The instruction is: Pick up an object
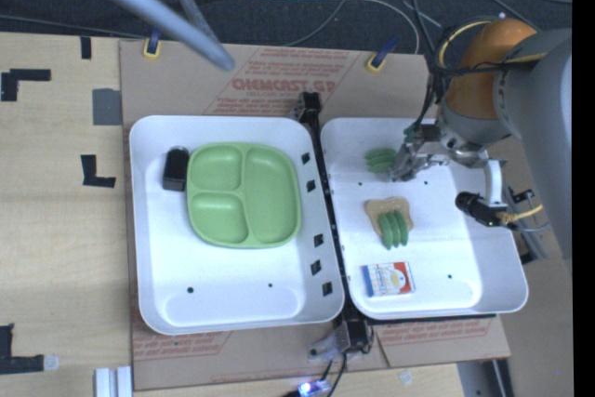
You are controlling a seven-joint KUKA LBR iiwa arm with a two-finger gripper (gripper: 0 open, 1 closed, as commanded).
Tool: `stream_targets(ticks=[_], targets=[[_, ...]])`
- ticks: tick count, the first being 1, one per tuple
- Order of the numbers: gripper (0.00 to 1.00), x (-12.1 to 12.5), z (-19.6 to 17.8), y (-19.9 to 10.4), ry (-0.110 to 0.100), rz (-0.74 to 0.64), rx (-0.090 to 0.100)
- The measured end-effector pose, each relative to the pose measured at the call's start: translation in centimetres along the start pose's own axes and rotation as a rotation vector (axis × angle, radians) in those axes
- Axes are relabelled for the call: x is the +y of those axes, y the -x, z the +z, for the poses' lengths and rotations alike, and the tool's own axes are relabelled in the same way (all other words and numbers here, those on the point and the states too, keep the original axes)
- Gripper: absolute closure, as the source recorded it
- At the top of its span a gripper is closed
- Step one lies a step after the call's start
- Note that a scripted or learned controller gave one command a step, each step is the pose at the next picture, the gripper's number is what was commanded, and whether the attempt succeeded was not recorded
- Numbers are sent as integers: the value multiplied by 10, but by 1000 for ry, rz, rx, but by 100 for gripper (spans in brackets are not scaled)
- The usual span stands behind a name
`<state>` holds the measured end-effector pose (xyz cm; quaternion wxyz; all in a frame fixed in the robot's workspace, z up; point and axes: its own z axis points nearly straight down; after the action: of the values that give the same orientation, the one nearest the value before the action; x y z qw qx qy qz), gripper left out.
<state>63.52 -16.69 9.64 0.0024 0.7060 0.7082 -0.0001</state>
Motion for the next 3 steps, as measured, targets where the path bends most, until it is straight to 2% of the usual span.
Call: stream_targets(ticks=[2,3], targets=[[100,5,-88,9,1,2,2],[100,3,-152,12,3,1,2]])
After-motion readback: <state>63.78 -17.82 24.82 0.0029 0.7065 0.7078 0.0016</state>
